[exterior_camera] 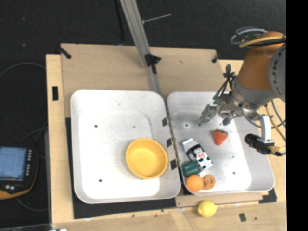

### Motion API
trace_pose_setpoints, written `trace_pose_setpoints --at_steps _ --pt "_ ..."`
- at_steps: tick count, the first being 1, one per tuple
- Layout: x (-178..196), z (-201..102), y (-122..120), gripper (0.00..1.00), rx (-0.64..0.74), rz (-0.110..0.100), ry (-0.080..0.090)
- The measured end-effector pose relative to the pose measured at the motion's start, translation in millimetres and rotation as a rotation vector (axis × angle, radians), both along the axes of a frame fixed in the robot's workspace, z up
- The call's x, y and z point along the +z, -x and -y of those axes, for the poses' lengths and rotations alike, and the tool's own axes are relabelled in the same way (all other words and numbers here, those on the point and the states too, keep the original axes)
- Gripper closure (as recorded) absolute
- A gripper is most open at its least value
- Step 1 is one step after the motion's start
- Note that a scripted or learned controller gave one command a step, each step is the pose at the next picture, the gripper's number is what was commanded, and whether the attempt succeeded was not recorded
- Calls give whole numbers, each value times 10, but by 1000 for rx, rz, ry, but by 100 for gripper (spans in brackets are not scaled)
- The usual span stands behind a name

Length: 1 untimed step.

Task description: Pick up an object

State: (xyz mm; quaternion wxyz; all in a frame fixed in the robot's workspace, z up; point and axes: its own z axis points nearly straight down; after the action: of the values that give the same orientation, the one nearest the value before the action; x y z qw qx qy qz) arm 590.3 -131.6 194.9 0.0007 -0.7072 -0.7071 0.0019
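My gripper [215,119] hangs over the upper middle of the right bin [240,177], open, with nothing between its fingers. A red strawberry-like toy [220,137] lies on the bin floor just below and slightly right of the fingertips, apart from them. Further toward the bin's front left lie a white and black patterned box [198,154], a dark green piece [189,167], an orange ball [193,183] and a brownish orange item [209,182] touching it.
A yellow bowl [146,158] sits in the left bin [96,129] near the divider. A lemon [207,208] rests on the bench in front of the right bin. A slanted metal post [139,37] rises behind the bins.
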Motion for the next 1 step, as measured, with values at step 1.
trace_pose_setpoints --at_steps 1 --pt "-443 4 65 0 -1 0 0"
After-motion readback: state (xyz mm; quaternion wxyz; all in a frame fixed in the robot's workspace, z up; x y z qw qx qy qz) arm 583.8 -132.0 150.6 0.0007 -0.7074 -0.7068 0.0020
